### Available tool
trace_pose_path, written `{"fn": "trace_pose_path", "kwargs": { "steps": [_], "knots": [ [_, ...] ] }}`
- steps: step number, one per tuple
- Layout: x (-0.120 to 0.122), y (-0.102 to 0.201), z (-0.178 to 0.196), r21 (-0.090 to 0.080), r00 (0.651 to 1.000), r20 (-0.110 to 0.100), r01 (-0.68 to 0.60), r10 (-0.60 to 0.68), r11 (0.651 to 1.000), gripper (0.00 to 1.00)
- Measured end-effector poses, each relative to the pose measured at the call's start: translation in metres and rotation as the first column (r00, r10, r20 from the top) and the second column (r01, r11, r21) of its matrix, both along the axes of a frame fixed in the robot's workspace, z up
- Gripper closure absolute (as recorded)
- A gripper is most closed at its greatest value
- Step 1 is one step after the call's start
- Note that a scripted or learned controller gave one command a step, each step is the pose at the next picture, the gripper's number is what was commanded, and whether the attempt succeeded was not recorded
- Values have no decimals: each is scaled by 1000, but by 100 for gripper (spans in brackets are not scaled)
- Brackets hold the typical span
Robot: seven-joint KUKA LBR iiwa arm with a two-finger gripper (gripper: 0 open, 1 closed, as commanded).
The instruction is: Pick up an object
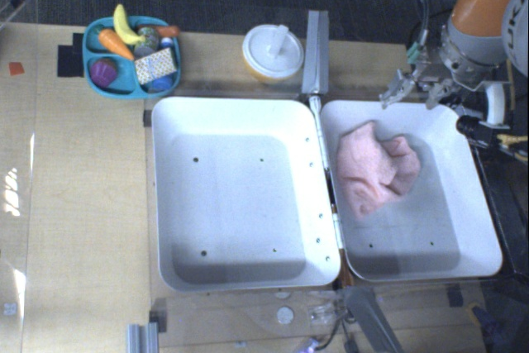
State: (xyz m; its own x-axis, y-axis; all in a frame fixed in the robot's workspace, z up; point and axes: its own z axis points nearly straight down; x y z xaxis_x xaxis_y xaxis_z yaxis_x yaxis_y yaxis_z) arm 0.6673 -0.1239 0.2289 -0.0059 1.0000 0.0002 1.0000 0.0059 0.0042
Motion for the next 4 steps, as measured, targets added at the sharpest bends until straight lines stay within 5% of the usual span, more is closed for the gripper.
{"fn": "trace_pose_path", "kwargs": {
  "steps": [1,2,3,4],
  "knots": [
    [0,0,0,0,1000,0,0,0,1000,0],
    [3,-21,-126,-2,952,0,-306,306,952,0],
    [-17,-21,-136,-9,947,16,-321,321,947,0],
    [-14,-19,-124,-9,946,23,-322,322,947,100]
  ]
}}
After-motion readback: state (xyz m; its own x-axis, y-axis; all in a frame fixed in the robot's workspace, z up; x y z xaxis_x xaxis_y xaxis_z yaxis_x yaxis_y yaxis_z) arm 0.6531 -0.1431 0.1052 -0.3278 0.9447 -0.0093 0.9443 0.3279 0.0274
